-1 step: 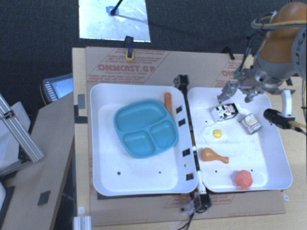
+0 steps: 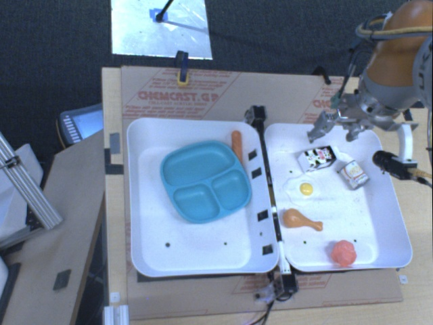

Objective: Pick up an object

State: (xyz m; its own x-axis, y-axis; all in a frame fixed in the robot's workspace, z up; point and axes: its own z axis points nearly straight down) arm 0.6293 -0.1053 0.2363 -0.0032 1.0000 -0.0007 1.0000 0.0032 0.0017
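Dark carpet floor — shiny metal sheet beyond cardboard-topped bench.

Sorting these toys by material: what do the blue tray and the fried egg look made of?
Blue tray: likely moulded plastic, matte, one even colour, rounded compartments. Fried egg: probably plastic or rubber play food, flat white with a glossy yellow yolk; too small to tell which.

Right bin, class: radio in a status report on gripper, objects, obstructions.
Gripper above right bin's far edge, jaws open, holding nothing. Nearest: black-and-white patterned packet, small silver can. Nothing between.
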